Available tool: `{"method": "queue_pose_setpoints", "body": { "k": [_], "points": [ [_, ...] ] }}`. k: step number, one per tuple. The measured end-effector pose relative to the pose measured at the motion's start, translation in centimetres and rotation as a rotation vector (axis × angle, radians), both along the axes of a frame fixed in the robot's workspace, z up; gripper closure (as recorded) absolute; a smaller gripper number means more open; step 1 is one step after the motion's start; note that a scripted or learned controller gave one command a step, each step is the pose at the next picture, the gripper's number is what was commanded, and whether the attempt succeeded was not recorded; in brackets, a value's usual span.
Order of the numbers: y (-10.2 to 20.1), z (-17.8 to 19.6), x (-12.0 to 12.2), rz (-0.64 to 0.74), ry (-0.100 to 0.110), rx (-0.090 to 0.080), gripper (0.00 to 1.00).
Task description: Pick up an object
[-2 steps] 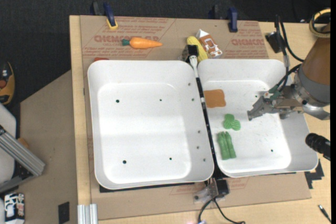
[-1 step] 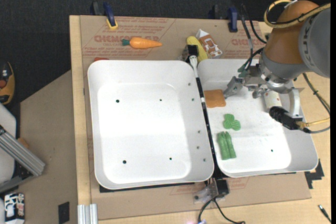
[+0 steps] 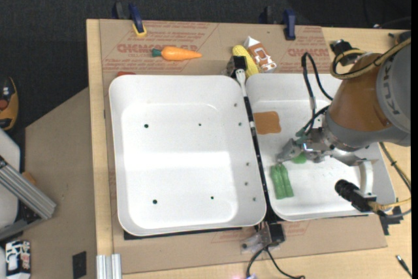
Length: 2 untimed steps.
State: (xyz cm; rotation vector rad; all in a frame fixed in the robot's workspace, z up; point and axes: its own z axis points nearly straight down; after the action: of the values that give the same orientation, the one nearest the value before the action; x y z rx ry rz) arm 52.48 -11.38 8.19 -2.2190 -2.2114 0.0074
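Jaws (image 3: 295, 152): I cannot tell their opening (lower right).
Green block (image 3: 282, 181): just below-left of my jaws, long axis near vertical.

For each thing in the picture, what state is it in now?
Hand: low inside the right bin, over something green.
Green block: lying flat in right bin.
Brown square: flat in right bin.
Carrot: lying on the bench behind the left bin.
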Motion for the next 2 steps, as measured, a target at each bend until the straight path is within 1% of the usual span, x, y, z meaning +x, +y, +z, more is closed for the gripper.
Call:
{"method": "queue_pose_setpoints", "body": {
  "k": [1,2],
  "points": [
    [1.6,0.3,6.7,0.007,-0.015,-0.003,0.0],
    [-1.2,0.2,1.1,-0.001,-0.004,-0.003,0.0]
  ]
}}
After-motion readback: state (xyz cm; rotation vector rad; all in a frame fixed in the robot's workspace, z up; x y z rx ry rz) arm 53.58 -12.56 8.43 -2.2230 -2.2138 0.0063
